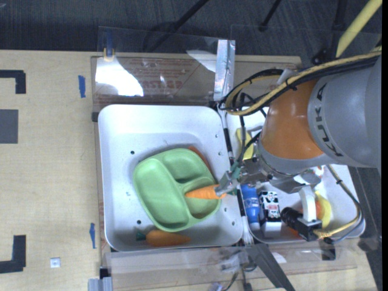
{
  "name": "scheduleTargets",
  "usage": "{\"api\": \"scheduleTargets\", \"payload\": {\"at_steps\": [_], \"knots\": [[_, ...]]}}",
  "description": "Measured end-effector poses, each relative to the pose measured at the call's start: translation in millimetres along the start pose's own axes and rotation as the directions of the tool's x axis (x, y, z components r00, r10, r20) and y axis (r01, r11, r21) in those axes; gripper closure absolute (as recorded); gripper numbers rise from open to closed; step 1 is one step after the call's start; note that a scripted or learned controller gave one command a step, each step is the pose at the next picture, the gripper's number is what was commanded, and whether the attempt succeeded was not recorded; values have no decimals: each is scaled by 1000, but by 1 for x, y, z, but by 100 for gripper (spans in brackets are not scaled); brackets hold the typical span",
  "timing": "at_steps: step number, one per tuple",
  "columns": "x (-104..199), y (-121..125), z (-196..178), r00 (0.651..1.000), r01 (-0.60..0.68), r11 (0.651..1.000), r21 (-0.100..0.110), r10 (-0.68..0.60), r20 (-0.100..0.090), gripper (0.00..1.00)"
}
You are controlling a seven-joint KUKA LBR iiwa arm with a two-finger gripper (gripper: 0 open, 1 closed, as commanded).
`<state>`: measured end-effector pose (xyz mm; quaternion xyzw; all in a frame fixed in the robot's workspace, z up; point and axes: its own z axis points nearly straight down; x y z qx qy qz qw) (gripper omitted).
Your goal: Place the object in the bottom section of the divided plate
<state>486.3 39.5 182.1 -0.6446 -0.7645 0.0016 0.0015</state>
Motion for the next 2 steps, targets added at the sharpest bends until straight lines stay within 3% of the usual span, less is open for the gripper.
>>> {"api": "scheduleTargets", "payload": {"at_steps": [1,2], "knots": [[30,-1,-56,999,54,999,-2,-54,2,0],[-3,-6,-189,984,181,984,-2,-181,3,0]]}}
